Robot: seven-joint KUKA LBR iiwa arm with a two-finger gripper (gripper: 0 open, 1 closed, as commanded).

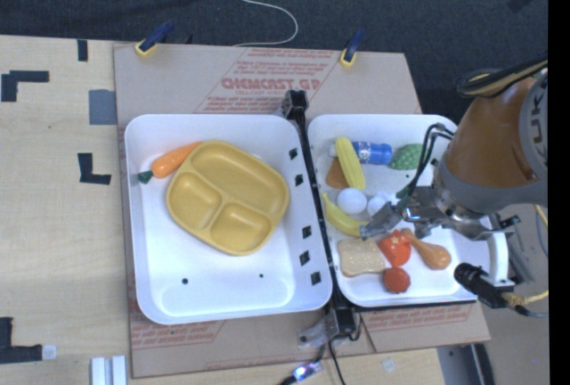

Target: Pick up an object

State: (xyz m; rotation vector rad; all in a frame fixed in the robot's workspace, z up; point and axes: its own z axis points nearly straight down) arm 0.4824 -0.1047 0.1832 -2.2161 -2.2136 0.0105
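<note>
**Arm over the right bin, above the toy food**

From my remote station I see two white bins side by side on a cardboard sheet (267,80) laid over the table (53,196). The left bin (151,285) holds a yellow divided plate (228,196) and, touching the plate's upper left rim, an orange carrot (172,159). The right bin (419,292) holds the clutter of toy food: a corn cob (349,163) lying upright in the view, a blue-and-white bottle (372,151) beside it, a green item (408,157) at the far rim, a white egg (351,200), a banana (339,218), a slice of bread (360,257), a red tomato (396,280), a second red piece (394,249) and a drumstick (429,253). The arm (494,151) reaches in from the right; its gripper (392,218) sits low over the bin's middle, just above the red piece and beside the egg. I cannot tell how the jaws stand; nothing visibly lies between them.
</note>
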